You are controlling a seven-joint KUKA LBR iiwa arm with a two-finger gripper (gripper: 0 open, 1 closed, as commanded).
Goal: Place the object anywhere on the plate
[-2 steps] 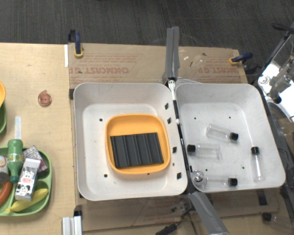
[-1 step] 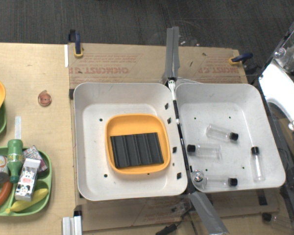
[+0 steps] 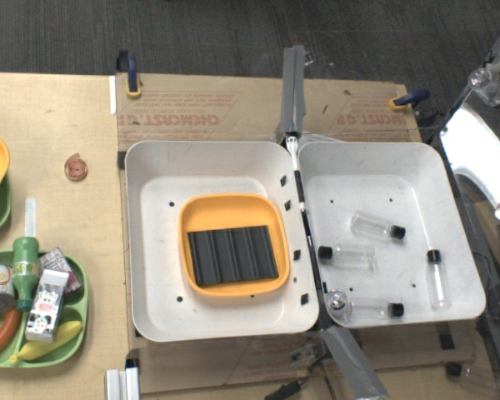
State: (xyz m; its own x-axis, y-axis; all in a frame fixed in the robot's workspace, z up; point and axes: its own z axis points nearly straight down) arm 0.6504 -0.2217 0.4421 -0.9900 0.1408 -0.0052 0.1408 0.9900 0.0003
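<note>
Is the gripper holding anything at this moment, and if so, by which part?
Cannot be told. The clear vials lie loose in the right bin, and the dark ridged block sits on the orange plate.

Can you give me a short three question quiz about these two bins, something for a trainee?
1. True or false: the orange plate sits in the left bin.
2. What lies on the plate? A) a dark ribbed block B) a clear vial C) a banana
3. Fill in: the clear vials with black caps lie in the ___ bin.

Key: 1 true; 2 A; 3 right.
</note>
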